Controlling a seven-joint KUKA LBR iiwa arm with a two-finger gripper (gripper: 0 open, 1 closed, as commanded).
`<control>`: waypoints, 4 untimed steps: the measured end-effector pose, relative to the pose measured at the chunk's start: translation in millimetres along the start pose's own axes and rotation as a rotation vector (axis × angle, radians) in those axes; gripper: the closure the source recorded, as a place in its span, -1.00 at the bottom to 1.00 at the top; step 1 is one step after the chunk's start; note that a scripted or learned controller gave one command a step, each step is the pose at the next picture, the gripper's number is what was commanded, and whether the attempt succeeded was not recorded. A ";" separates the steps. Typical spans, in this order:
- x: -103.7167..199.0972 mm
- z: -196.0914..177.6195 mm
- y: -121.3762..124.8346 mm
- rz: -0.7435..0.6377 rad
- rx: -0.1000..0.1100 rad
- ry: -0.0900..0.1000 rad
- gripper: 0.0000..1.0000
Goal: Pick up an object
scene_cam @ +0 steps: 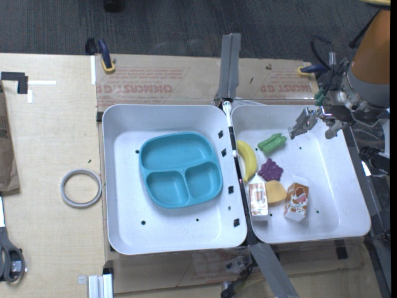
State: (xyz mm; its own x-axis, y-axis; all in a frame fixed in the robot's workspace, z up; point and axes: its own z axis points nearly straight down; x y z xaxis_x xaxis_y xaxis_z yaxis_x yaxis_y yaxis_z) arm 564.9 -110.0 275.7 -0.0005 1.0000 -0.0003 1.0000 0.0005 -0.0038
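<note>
The right bin [335,185] holds a green vegetable-shaped toy [272,143], a yellow banana [247,159], a purple grape bunch [270,169], a small yellow-orange piece [275,193], and two little cartons [258,200] [297,202]. My gripper [316,125] hangs over the bin's upper right part, to the right of the green toy and apart from it. Its two fingers [300,125] stand spread, open, with nothing between them.
The left bin [118,185] carries a blue divided plate [180,169]. A grey divider bar [229,67] runs between the bins at the back. On the bench to the left lie a tape ring [81,187] and scissors [10,261].
</note>
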 end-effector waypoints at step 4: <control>-10.2 184.3 10.6 -0.224 -0.003 -0.001 -1.00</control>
State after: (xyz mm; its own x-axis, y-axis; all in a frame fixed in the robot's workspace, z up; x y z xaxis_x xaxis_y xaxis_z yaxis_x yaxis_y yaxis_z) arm 574.9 -120.2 91.4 -0.2228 0.9749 -0.0006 0.9749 0.2228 -0.0008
